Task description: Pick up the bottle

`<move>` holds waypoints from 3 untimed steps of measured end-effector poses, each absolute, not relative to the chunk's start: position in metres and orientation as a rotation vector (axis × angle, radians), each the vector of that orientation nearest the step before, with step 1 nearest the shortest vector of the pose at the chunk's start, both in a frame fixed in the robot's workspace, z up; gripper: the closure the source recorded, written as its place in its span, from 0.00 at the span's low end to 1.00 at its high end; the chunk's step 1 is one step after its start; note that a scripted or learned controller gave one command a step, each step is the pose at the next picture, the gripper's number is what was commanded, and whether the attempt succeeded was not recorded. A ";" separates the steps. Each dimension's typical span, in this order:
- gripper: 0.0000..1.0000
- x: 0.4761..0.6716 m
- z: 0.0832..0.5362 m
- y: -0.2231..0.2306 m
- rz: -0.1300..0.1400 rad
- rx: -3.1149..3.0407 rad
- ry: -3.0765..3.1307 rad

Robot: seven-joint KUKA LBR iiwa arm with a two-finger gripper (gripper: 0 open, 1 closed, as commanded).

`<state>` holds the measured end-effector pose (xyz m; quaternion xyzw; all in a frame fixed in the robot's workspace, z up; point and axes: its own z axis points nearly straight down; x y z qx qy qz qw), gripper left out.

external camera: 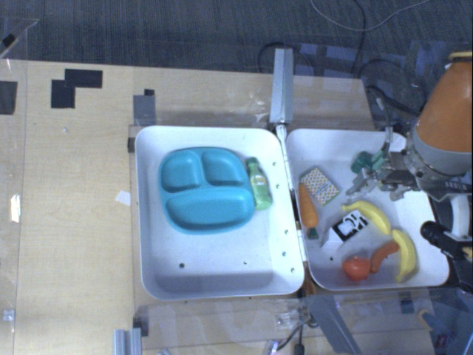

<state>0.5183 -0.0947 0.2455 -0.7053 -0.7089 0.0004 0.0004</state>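
The arm (pixel 447 113) reaches over the right bin (pixel 325 143), its gripper (pixel 363 174) (fingers spread, holding nothing) well right of the bottle (pixel 259 185).

Bright, even overhead light, soft shadows (faint glare on the clear panel (pixel 15 205)), mild overall blur.

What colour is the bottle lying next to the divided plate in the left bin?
The bottle is pale translucent green, seen in the camera view.
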 end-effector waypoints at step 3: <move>0.00 0.670 0.146 -0.181 -0.002 -2.532 -1.864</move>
